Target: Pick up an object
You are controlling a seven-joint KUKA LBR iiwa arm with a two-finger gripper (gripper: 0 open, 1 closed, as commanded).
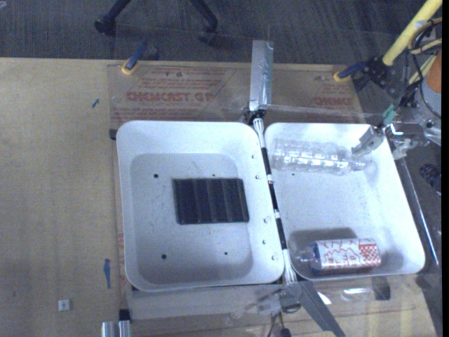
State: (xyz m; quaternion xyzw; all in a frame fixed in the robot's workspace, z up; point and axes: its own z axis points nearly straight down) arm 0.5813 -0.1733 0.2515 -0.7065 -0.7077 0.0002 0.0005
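The scene is lit evenly and fairly brightly from overhead, with a cool cast. The right bin [410,209] is washed out along its far half, where glare is thrown back from the white floor and detail is lost around the clear plastic bottle [316,156]. Softer grey shading is seen inside the left bin [133,188], deepest along its near-left wall. A short dark shadow is cast beside the printed can [344,253] at the near side of the right bin. The picture is soft and grainy throughout. The floor beyond the bins is left dim, and the bench edges appear slightly bowed.
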